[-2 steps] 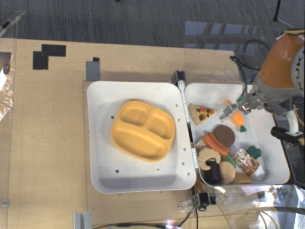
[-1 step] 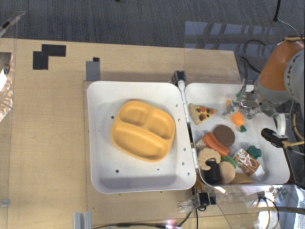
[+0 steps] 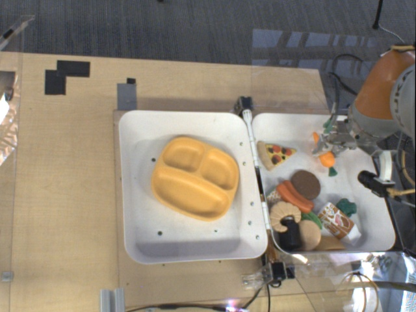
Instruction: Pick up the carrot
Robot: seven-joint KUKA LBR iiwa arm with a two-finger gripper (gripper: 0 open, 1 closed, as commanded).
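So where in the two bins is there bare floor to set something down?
Left bin: bare floor all round the yellow tray, widest below it. Right bin: a strip above the pizza slice. Crowded at its lower half, and around the carrot by the gripper.

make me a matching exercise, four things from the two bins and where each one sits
Things:
1. yellow divided plastic plate
2. toy pizza slice with red dots
3. small orange toy carrot with green tip
4. round brown toy patty

Places:
A. right bin, by the arm's hand
B. middle of the right bin
C. left bin
D. right bin, upper left, near the divider

Pairs: 1-C, 2-D, 3-A, 4-B
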